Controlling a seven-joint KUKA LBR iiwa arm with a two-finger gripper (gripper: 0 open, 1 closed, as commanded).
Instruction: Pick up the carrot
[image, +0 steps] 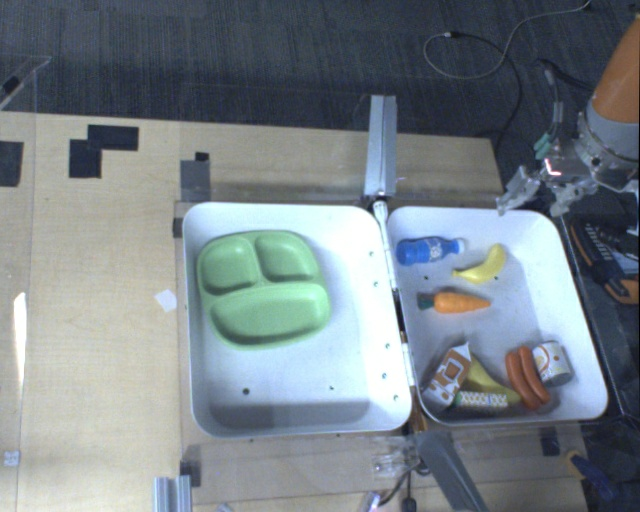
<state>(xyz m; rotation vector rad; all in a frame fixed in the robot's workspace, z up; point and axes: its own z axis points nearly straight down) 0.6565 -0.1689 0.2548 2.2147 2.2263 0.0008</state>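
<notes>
The grey two-finger gripper (538, 190) hangs at the far right corner of the right-hand shallow white bin (580, 330), just above its rim, below the arm's orange band. Its fingers are spread apart, one pale tip over the bin's far edge and the other further right, and there is nothing between them.

The small orange carrot with a green stem end (455, 302) lies flat in the middle of that same bin, stem pointing left, well apart from the gripper. Just beyond it sits a curved yellow banana (484, 266), and to the far left a blue plastic bottle with a white cap (427, 249) lies on its side.

Along the near edge, a brown and white carton (448, 374), a pair of reddish sausages (526, 377) and a small can (551, 362) crowd together.

Over in the left-hand white bin (230, 400), a green divided plastic plate (262, 287) rests towards the far left.
</notes>
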